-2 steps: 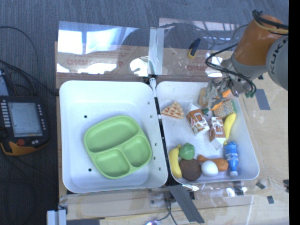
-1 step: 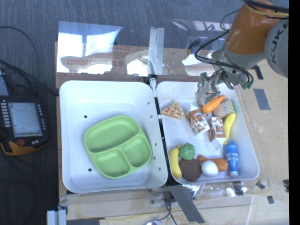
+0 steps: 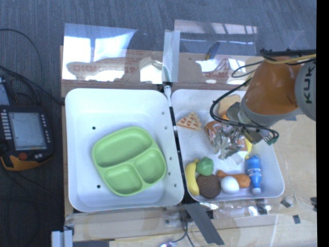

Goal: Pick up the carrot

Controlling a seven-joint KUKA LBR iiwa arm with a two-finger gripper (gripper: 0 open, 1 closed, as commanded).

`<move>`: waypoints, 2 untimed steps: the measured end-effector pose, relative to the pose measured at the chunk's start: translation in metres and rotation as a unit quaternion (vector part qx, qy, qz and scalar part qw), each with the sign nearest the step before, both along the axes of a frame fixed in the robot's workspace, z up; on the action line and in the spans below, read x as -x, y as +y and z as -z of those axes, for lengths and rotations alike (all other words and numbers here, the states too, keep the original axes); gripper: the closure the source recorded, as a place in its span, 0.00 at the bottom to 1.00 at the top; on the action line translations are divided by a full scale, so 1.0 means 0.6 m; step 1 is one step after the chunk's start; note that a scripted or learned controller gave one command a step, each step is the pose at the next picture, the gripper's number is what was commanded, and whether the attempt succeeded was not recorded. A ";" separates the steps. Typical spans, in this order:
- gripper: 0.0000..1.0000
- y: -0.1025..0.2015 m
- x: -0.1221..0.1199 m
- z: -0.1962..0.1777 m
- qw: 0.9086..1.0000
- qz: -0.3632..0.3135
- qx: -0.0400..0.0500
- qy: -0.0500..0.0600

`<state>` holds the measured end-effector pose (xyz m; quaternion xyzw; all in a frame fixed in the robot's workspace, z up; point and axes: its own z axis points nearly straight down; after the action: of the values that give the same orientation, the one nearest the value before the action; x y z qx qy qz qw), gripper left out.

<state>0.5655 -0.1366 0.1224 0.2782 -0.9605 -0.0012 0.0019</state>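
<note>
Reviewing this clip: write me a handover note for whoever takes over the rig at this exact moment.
Gripper: low over the middle of the right bin, nothing seen between its fingers; open or shut cannot be told.
Carrot: lying near the bin's front edge, between the white egg and blue bottle, apart from the gripper.
Done: arm is over the correct bin.
Left: reach the carrot, grasp, lift.
</note>
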 end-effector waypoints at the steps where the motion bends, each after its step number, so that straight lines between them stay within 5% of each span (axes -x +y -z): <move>1: 1.00 -0.041 0.003 -0.178 0.993 -0.114 0.001 -0.006; 2: 1.00 0.040 0.024 0.052 0.995 -0.103 0.001 -0.007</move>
<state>0.5514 -0.1125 0.0914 0.3756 -0.9268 0.0016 -0.0046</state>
